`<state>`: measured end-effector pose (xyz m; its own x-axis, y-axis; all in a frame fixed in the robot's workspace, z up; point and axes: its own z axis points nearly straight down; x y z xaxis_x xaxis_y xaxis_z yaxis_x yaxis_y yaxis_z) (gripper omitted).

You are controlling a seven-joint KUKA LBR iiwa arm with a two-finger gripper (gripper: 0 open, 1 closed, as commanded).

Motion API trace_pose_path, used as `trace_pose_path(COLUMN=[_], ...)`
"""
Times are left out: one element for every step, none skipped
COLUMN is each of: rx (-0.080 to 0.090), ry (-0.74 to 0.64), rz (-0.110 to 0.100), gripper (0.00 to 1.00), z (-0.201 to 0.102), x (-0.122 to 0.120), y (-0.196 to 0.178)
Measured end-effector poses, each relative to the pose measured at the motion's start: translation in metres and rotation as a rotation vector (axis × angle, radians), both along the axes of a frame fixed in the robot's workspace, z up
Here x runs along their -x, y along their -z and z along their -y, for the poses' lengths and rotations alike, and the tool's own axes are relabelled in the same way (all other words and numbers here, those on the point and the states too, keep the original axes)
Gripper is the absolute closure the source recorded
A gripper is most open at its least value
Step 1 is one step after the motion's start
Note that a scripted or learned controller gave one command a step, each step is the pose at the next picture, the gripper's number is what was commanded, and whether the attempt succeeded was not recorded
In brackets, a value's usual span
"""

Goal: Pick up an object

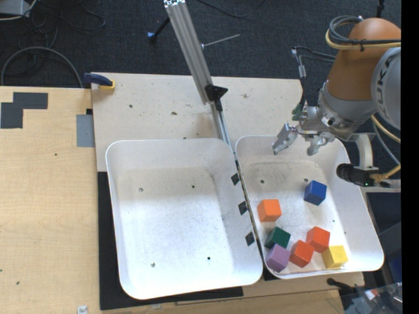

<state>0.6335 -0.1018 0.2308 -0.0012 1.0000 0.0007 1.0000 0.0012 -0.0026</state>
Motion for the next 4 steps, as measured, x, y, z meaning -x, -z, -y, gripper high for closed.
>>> trace_pose_path(rx=[0.000,0.003,0.000,0.000], ry=[-0.002,0.002,0.002,-0.003], rz=[0.008,0.010,-0.003,-0.004], gripper=[0.00,0.00,0.00,0.00], z=[-0.030,0.003,-0.009,-0.022], x=[0.029,0.072,0.110,0.070], y=[-0.094,-0.209,-0.181,-0.132])
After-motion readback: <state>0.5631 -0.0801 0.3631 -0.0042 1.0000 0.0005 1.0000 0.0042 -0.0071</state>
